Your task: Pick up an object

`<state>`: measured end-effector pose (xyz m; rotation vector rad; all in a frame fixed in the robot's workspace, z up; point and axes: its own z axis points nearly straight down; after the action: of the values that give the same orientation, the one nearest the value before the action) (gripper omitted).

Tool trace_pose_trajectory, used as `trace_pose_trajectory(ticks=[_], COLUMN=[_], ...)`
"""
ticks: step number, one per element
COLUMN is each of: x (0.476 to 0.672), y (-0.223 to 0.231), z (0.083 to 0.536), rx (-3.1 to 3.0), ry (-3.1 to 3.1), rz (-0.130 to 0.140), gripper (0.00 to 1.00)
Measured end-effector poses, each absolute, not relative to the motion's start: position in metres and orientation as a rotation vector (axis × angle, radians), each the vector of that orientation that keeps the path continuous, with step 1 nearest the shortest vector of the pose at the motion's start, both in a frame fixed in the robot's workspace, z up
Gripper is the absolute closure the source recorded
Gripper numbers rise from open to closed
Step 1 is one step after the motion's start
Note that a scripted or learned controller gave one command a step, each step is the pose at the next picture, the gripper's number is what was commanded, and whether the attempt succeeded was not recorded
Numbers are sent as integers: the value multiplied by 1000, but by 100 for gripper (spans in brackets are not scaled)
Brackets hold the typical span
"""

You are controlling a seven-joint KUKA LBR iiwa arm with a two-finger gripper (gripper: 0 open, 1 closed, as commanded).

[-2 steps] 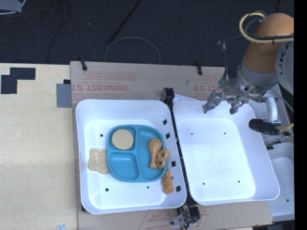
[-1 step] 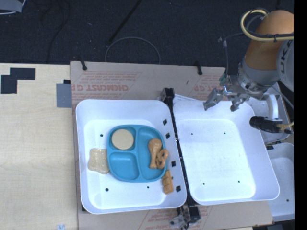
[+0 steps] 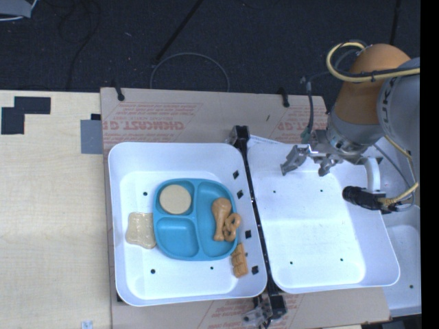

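**Hand empty over the right bin; light toy food waiting in the left**

The hand (image 3: 306, 162) is being held above the far edge of the right bin (image 3: 357, 252), its two fingers (image 3: 292, 162) spread apart with nothing between them. Everything that could be picked is being carried by the left bin (image 3: 130, 163), well apart from the hand.

A blue tray (image 3: 180, 242) with three compartments is lying in the middle of that bin. A round tan disc (image 3: 175, 199) is resting in the tray's far-left compartment, and a knobbly tan pretzel (image 3: 225, 219) is lying in its right compartment. A pale flat piece (image 3: 140, 229) is touching the tray's left rim, and a small orange-brown piece (image 3: 239, 260) is lying just beside the tray's near-right corner, close to the bin wall.

These are judged to be toy food: light, probably plastic or rubber, not fragile, perhaps a little slippery. The pretzel is being offered as the easiest hold, since it stands proud of the tray and could be pinched across its narrow middle. The disc is lying flat and wide, so the fingers would likely slide off it. The orange-brown piece is being crowded by the wall, which could block one finger.
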<state>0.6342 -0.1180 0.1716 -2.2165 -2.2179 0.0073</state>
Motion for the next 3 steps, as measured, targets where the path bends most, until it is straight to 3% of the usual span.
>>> trace_pose_trajectory(ticks=[1,2,3], x=[624,623,624], y=[-122,-120,-121], z=[114,86,97], rx=[-2217,-2218,-2222], ry=[-2216,-2217,-2216], rz=[8,6,4], gripper=[0,0,100])
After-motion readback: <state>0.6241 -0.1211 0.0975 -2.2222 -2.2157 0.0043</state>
